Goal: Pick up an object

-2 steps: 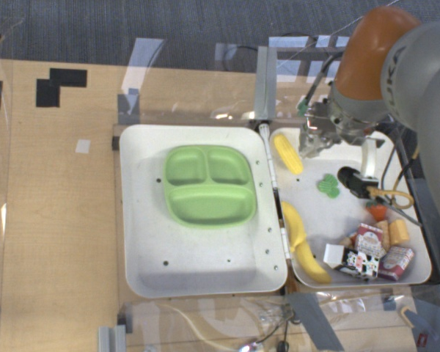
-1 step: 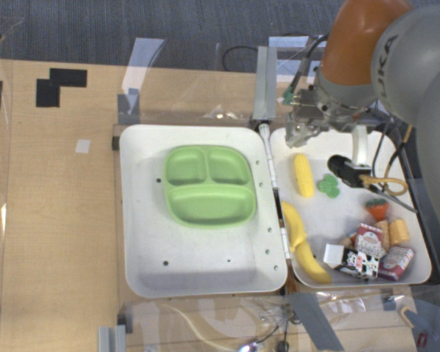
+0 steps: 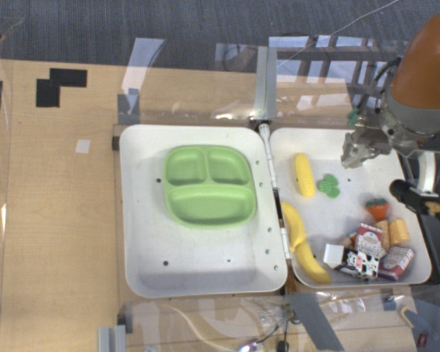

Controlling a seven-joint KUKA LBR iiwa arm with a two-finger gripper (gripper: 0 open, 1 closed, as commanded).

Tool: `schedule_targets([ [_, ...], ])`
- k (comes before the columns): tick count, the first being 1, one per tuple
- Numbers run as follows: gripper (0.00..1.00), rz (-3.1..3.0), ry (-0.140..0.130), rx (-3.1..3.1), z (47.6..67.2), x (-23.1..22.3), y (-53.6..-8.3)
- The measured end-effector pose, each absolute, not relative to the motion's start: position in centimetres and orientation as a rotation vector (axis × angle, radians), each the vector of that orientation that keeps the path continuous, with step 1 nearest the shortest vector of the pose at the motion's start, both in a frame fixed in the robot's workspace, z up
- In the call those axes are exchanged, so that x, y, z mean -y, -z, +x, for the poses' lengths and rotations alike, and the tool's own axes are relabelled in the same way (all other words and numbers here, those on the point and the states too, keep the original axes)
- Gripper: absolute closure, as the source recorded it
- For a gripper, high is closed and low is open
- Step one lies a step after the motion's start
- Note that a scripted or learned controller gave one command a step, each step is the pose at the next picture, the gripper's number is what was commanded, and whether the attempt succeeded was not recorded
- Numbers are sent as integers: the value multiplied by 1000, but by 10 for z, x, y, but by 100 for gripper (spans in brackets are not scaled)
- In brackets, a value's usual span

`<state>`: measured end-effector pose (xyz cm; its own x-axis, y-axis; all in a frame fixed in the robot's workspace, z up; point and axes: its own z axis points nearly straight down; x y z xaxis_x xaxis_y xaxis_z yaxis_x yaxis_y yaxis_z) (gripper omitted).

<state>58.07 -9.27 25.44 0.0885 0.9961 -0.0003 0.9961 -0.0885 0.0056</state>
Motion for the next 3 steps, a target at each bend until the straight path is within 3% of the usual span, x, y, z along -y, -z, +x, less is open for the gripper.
schedule_targets([
  [1, 0, 2314, -6, -2119, 581, 92, -254],
  [2, 0, 2231, -3, -2209, 630, 111, -134],
  [3, 0, 2168, -16, -2254, 616, 93, -93],
])
